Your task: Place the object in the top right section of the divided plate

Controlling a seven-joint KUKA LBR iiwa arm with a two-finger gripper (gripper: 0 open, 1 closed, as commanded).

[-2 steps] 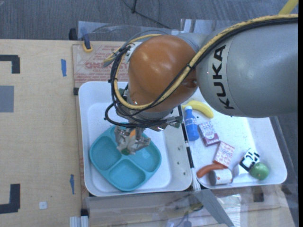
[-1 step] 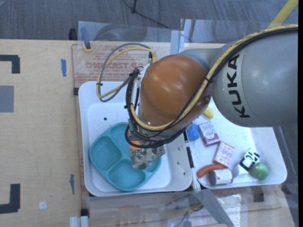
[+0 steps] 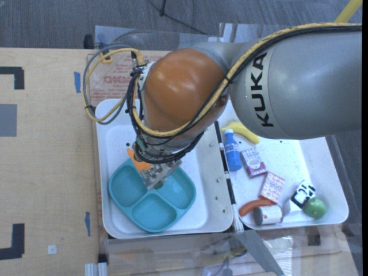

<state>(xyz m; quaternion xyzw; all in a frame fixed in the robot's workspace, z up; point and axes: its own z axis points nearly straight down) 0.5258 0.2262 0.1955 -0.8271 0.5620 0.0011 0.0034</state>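
A teal divided plate (image 3: 150, 196) lies in the left white bin (image 3: 112, 148). My gripper (image 3: 154, 179) hangs straight down over the plate, its tips above the ridge where the sections meet, toward the plate's upper part. A small orange thing (image 3: 138, 157) shows just left of the gripper at the plate's upper edge, partly hidden by the wrist. The arm's orange band (image 3: 181, 88) and grey body cover much of the bin's far half.
The right bin (image 3: 333, 171) holds a blue bottle (image 3: 232, 150), a yellow banana (image 3: 244, 131), two small red-and-white packets (image 3: 253, 161), a red sausage-like piece (image 3: 254, 206), a grey can (image 3: 269, 214) and a green ball (image 3: 314, 207). Cables loop at the left bin's far corner.
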